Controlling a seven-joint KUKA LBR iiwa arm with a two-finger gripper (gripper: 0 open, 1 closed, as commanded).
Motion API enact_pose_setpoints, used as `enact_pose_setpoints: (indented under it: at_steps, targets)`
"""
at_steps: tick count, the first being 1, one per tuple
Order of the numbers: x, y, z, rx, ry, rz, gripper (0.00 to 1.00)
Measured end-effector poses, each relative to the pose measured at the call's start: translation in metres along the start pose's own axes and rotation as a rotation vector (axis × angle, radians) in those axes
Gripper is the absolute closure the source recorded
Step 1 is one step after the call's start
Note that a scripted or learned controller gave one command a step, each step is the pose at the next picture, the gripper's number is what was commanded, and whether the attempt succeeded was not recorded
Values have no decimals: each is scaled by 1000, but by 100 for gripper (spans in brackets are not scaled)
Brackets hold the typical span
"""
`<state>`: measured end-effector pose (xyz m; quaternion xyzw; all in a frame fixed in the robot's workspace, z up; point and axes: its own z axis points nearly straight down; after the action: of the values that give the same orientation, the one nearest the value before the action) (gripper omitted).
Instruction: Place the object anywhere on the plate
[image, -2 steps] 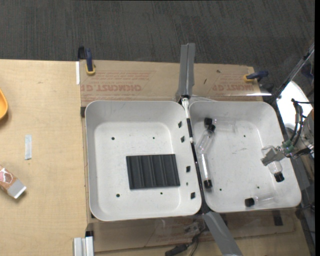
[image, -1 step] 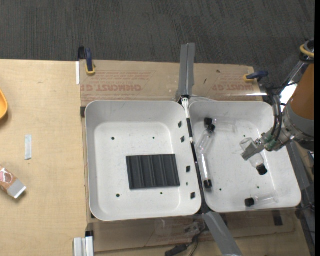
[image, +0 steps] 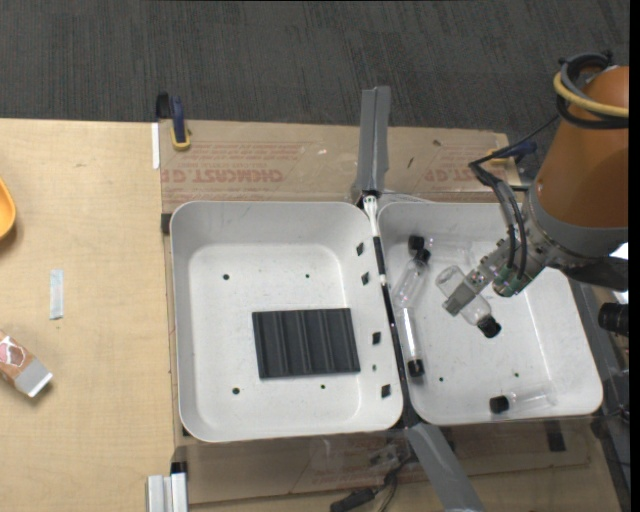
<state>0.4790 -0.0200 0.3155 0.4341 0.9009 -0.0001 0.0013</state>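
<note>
Hovering low over the right bin (image: 560, 395) among clear vials (image: 412, 290), gripper (image: 462, 292); jaws' state impossible to tell; dark plate (image: 305, 342) left.

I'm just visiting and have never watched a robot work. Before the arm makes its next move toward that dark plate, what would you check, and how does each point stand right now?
1. Plate in place: ok. The dark ribbed plate lies flat in the left bin.
2. Plate surface free for placing: ok, nothing rests on it.
3. Objects within reach: ok. Several clear vials with black caps, such as one near the front, lie in the right bin.
4. Gripper position: ok, it is over the right bin, among the vials.
5. Object held: cannot tell; the view does not show a vial in the grasp.
6. Path to the plate: not ok yet; the divider between the bins must be crossed.
</note>
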Motion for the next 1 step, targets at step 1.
enact_pose_setpoints:
  at_steps: [1]
  targets:
    - [59,49,24,3,3,-131,100]
